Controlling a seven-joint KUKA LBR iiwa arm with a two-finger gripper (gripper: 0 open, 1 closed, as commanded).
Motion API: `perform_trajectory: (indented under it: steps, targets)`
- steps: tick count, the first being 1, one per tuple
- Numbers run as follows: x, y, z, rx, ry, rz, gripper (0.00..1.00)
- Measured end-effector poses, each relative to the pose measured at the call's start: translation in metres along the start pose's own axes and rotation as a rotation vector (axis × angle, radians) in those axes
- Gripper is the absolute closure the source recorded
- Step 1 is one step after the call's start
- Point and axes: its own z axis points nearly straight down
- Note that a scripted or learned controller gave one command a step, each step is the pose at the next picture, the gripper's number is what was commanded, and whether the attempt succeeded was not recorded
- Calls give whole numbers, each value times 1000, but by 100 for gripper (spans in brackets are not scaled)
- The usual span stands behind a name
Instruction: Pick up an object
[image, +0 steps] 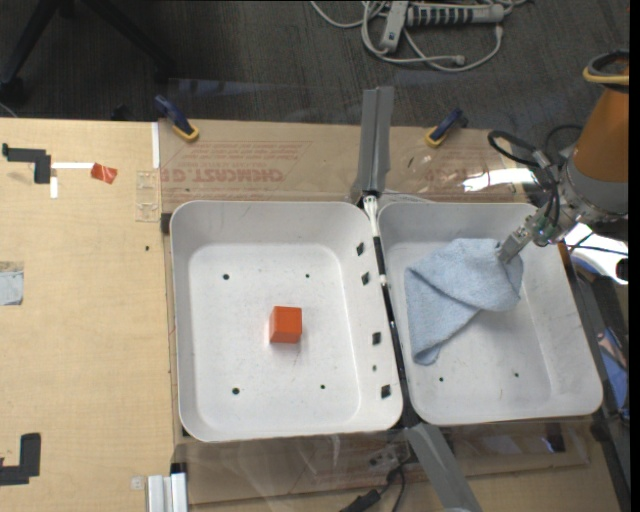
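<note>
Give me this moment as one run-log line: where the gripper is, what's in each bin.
gripper: at upper right corner of blue cloth, hold unconfirmed | right bin: blue cloth, crumpled | left bin: orange block, untouched

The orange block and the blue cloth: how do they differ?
The block is small, orange and rigid; the cloth is large, pale blue and crumpled. The block sits alone in the left bin; the cloth lies in the right bin, with the gripper at its corner. Both rest on bin floors.
</note>
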Motion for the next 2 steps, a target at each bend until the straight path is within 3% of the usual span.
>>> perform_trajectory:
  steps: [1,2]
  targets:
    - [17,-42,3,-1,0,-275,100]
    - [-34,-25,82,-4,-5,-332,100]
